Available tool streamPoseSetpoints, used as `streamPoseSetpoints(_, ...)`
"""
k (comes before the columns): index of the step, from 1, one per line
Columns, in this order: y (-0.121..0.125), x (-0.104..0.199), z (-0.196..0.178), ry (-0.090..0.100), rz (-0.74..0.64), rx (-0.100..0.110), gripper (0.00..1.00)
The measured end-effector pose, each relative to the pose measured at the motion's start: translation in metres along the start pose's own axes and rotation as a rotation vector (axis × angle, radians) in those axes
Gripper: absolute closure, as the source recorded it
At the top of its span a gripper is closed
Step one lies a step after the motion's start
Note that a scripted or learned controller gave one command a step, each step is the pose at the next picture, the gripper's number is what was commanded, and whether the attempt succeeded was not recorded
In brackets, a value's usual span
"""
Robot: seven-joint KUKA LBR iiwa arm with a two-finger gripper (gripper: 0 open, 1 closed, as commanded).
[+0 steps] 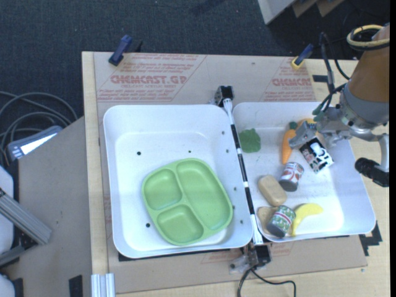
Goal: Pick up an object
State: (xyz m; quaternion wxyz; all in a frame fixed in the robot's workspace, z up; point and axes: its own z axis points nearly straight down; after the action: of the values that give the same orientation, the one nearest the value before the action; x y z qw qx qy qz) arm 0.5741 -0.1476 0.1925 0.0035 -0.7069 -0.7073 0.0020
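The right bin (352,190) holds several small objects. A green leafy lump (250,141) lies near its left wall, with an orange carrot (288,144) to its right. Below them are a small red-and-white can (291,174), a tan oval piece (272,190), a green-labelled can (283,220) and a yellow banana (307,213). My gripper (314,152) hangs low over the upper middle of this bin, just right of the carrot and above the small can. Its black-and-white tip hides what lies under it. I see nothing clearly held.
The left bin (124,135) contains a green divided plate (185,200). The arm (368,85) comes in over the right bin's upper right corner. A black clip (224,94) sits where the bins meet. Bare bin floor shows at the right bin's lower right.
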Motion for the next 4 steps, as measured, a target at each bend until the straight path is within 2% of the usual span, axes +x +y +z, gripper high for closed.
streamPoseSetpoints(1, 0.002, 0.034, 0.105, 0.000, 0.000, 0.000, 0.00)
streamPoseSetpoints(2, -0.037, 0.036, 0.112, 0.000, 0.001, -0.003, 0.00)
streamPoseSetpoints(3, -0.075, 0.026, 0.112, -0.001, 0.002, -0.004, 0.00)
streamPoseSetpoints(4, -0.075, 0.026, 0.105, -0.001, 0.002, -0.003, 1.00)
